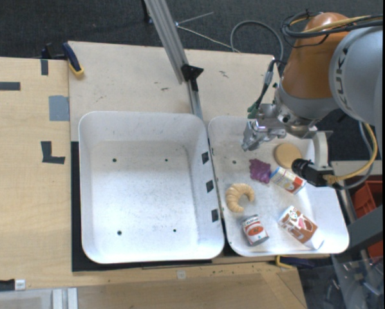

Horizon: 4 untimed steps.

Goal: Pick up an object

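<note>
1. Landmark: the croissant (239, 197), lying near the middle of the right bin (334, 240). All other places are given from it.
2. Nearest the camera, just below-right of the croissant: a small red-and-white can (254, 230) on its side. Further right of that, a red-brown carton (299, 226), also tipped over — both look dumped loose, not stacked, so either should be free to lift.
3. Right of the croissant and slightly up: a small white bottle with an orange band (287, 179), lying flat, close to the bin's right wall.
4. Just up-right of the croissant: a crumpled purple object (260, 170), apart from the croissant, close beside the bottle.
5. Further up-right: a flat tan disc (286, 154), partly under the arm's hardware.
6. Above the croissant, near the bin's far-left area: the gripper (249, 142), pointing down over bare bin floor, above-left of the purple object. Nothing is seen between its tips; open or clenched — cannot tell at this size.
7. Judgement: the pick is not yet made. The purple object is the nearest candidate; the gripper sits offset from it.
8. Left of the croissant: the left bin (89, 172), presumably the drop side.
9. Farthest: a metal rail (170, 37) slanting up behind both bins.
</note>
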### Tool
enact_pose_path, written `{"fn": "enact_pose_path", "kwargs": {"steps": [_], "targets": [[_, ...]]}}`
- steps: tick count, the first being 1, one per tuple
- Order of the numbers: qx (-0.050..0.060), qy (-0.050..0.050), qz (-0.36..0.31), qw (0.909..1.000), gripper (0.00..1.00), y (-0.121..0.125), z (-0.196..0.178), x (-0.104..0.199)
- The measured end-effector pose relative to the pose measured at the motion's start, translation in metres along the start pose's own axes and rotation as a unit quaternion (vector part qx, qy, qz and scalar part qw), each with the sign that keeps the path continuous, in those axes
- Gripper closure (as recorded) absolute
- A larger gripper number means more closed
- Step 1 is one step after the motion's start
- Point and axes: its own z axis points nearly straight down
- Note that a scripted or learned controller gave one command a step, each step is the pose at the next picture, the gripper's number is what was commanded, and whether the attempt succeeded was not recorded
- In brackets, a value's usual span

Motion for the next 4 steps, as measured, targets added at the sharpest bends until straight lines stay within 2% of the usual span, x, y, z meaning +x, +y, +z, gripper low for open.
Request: {"fn": "enact_pose_path", "kwargs": {"steps": [1, 3, 4], "targets": [[0.001, 0.0, 0.0, 1.0, 1.0, -0.013, 0.012, 0.056], [0.001, 0.0, 0.0, 1.0, 1.0, -0.043, 0.008, 0.14], [0.0, -0.001, 0.002, 1.0, 0.0, -0.043, 0.009, 0.137]]}}
